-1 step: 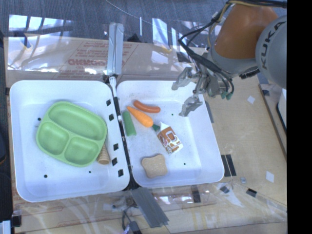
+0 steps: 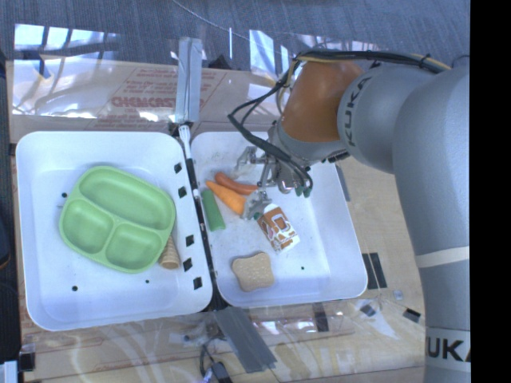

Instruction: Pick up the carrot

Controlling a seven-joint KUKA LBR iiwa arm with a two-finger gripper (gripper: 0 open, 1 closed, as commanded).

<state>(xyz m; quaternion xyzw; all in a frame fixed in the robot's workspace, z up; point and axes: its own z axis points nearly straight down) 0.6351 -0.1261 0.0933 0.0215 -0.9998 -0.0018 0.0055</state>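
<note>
Hovering: tool (image 2: pixel 263 188) over carrot (image 2: pixel 227 197), nr divider.

The gripper (image 2: pixel 263 188) is hanging just above the carrot (image 2: pixel 227 195), which is lying in the right bin (image 2: pixel 335 254), with a green stick (image 2: pixel 212 211) touching the carrot's left end.

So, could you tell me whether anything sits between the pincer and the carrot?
Nothing visible does. The pincer hangs just above the right end of the carrot in the right bin. The green stick lies along the carrot's left side, and the packet sits below the pincer, both close by but not in between.
</note>
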